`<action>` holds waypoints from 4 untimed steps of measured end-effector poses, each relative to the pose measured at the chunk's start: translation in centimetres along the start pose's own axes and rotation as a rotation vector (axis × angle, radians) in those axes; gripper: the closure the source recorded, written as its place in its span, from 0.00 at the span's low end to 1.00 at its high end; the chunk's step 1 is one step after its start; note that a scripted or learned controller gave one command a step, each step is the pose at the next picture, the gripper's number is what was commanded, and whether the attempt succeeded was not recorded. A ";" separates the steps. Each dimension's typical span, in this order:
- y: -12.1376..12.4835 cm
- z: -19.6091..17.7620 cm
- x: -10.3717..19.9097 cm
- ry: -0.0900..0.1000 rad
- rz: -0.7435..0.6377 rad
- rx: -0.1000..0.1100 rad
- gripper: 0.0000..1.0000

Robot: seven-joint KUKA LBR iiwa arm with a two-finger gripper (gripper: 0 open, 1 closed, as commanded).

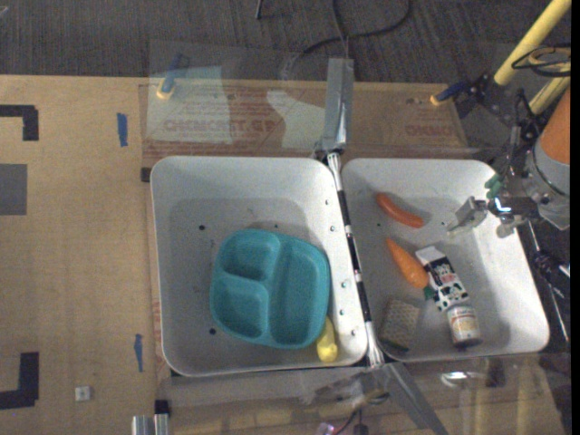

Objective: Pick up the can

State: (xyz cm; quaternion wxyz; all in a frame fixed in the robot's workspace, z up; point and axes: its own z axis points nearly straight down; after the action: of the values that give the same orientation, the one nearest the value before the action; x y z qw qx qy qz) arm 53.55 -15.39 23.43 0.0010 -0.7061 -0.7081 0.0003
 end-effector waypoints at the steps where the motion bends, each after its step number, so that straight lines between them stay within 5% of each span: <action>1: 3.6 11.1 -1.6 -0.001 0.103 -0.002 0.00; 2: 3.1 14.6 2.0 -0.003 0.284 -0.009 0.00; 3: 9.5 14.6 -4.5 -0.001 0.320 -0.003 0.00; 4: 10.3 8.3 -5.1 -0.001 0.713 -0.003 0.00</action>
State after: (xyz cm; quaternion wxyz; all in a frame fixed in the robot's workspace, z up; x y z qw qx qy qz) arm 63.88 -20.47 15.07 -0.0004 -0.9088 -0.4173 0.0001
